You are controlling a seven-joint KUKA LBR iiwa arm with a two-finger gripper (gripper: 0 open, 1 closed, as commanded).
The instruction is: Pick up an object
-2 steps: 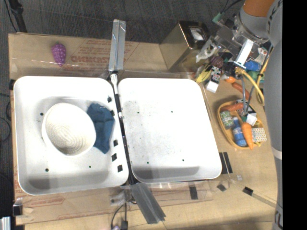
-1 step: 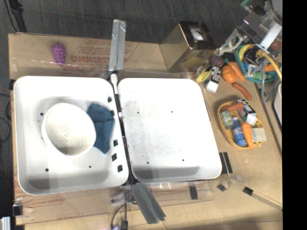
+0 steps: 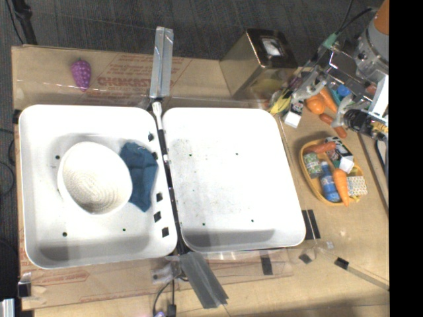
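In the left bin (image 3: 39, 243) lies a white, round woven dome-shaped object (image 3: 94, 176). A crumpled blue cloth (image 3: 140, 174) lies against its right side. The right bin (image 3: 228, 240) stands beside it across a central divider. My gripper (image 3: 310, 84) hangs outside the bins, past the right bin's far right corner, above a clutter of small items. It is far from the white object and the cloth. The grey arm with its orange band (image 3: 381, 15) enters at the top right.
A brown box (image 3: 261, 61) stands behind the right bin. A yellow bowl (image 3: 305, 158) of small toys sits right of that bin, with orange and yellow items (image 3: 320, 103) under the gripper. A purple object (image 3: 81, 73) lies on the cardboard at back left. A metal post (image 3: 161, 61) rises between the bins.
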